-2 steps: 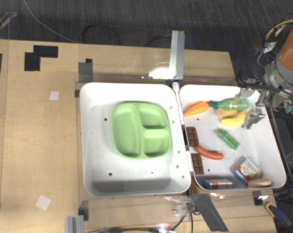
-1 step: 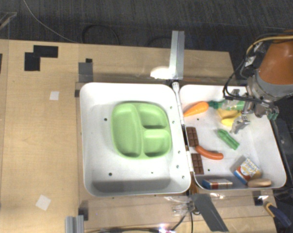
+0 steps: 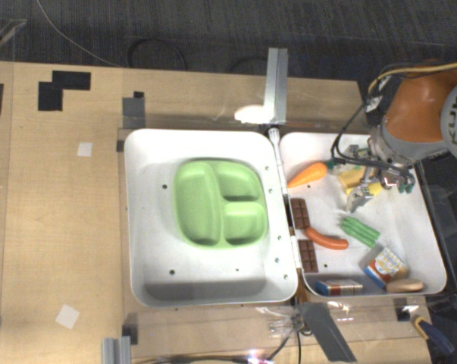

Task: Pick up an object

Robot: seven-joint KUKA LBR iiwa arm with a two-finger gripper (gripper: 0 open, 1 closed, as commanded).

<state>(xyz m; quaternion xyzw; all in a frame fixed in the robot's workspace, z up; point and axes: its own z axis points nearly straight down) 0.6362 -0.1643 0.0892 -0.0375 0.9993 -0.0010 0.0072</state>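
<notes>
A grey KUKA arm with an orange band reaches in from the right and lowers its gripper (image 3: 362,194) into the upper part of the right bin (image 3: 433,233), where its fingers hang over a small yellow object (image 3: 352,177) that looks like toy food; whether the fingers are apart or together cannot be told from this slanted view, and nothing can be seen held between them. The yellow piece, the likeliest target, lies near the bin's upper middle, just right of an orange toy carrot (image 3: 307,174); it appears to be light moulded plastic, stiff and rather slick, so a hold across its narrow middle would probably serve better than a pinch at a rounded end, which might squirt it out. The same bin carries a green ribbed piece (image 3: 361,230) at its centre, a red-orange toy sausage (image 3: 326,239) just left of that, two brown chocolate-bar pieces (image 3: 301,214) along the left wall, a small printed carton (image 3: 385,265) low on the right, a tan bread-like piece (image 3: 405,285) and a marker-like stick (image 3: 336,287) near the front wall, all seemingly light and rigid. The left bin (image 3: 145,203) holds a pale green divided tray (image 3: 217,202) lying flat at its centre, its compartments bare
</notes>
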